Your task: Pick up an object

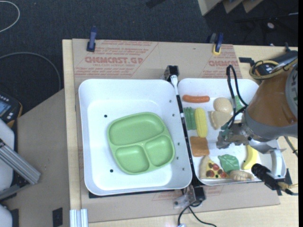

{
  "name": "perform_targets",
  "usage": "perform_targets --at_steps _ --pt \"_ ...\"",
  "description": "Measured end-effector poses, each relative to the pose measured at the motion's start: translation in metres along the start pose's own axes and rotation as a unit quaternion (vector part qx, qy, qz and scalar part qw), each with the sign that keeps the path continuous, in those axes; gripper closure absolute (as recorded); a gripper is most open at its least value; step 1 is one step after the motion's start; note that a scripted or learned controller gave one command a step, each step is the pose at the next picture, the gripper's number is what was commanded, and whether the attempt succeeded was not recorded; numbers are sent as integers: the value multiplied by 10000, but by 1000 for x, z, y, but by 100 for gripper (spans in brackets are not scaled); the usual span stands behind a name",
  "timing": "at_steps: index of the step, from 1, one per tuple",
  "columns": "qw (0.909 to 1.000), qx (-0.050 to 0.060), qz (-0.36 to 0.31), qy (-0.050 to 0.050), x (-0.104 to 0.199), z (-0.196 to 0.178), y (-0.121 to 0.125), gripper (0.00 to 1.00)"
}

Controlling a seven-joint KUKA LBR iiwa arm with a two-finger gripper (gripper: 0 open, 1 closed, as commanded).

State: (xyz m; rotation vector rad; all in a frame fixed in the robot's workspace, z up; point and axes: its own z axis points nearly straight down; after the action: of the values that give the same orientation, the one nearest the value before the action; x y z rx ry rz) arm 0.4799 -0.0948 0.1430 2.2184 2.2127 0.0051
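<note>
Arm: the grey arm with the orange band [274, 103] reaches in from the right, over the right-hand shallow white bin [189, 86].
Gripper: the dark two-finger gripper [230, 138] hangs low over the middle of the right bin, between the items along its near edge and those along its far edge.
Fingers: cannot tell whether they are spread or closed; nothing is seen between them.
Left bin: the left-hand shallow white bin [94, 126] holds a pale green plastic tray with three compartments [140, 142], lying flat near its centre.
Right bin, far side: an orange-red toy hot dog sausage [196, 98] lies near the far wall; a cream rounded toy piece [221, 105] sits just right of it.
Right bin, left side: a yellow toy corn cob [201, 121] lies just beside a green ridged toy vegetable [190, 117]; a brown toy bread slice [199, 146] lies just below them.
Right bin, near side: a toy pizza slice with red toppings [212, 169], a green crumpled leaf-shaped toy [229, 162], a yellow toy banana [250, 158] and a tan oblong toy [240, 175].
Bench: brown cardboard sheet with red lettering [113, 56], held by a blue clamp [92, 39] and a yellow clamp [217, 43].
</note>
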Motion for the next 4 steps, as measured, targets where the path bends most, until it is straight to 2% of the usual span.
perform_targets --at_steps 1,2,3,4 --pt "10000 -9 -3 -3 0 -10 1 100" --pt "10000 11 -55 27 90 -80 1 100" --pt "10000 24 -49 25 174 -111 0 100" --pt "10000 -23 -27 28 168 -237 2 100"
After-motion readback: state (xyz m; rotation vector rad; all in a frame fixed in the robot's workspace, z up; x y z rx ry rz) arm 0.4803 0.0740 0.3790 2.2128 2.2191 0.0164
